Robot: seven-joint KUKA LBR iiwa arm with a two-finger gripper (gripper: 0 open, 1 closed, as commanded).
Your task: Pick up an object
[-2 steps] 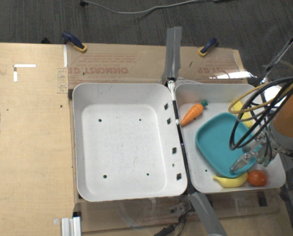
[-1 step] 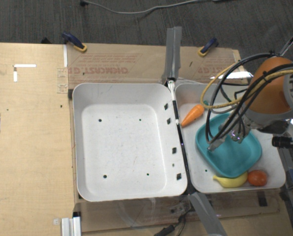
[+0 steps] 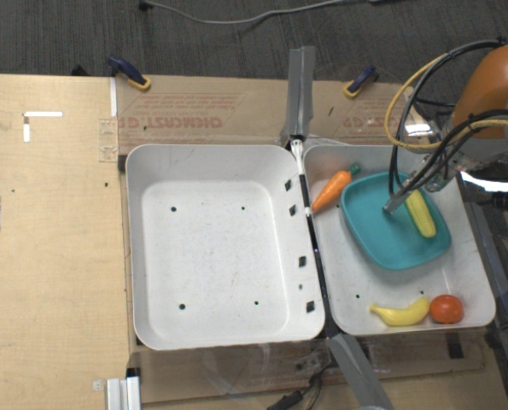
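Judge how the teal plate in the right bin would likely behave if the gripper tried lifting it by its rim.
The teal plate looks rigid and smooth, so thin fingers could slip off its rim. It seems tilted against the carrot, so it may rock or slide. The yellow piece lying in it would probably roll off once lifted.

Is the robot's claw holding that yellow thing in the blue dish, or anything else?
It cannot be told. The gripper is down in the teal dish, right beside the yellow-green piece, but nothing is plainly seen between its fingers.

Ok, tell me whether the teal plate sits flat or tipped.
Tipped. The teal plate leans in the right bin, its upper-left rim raised beside the carrot, and a yellow piece rests on its surface.
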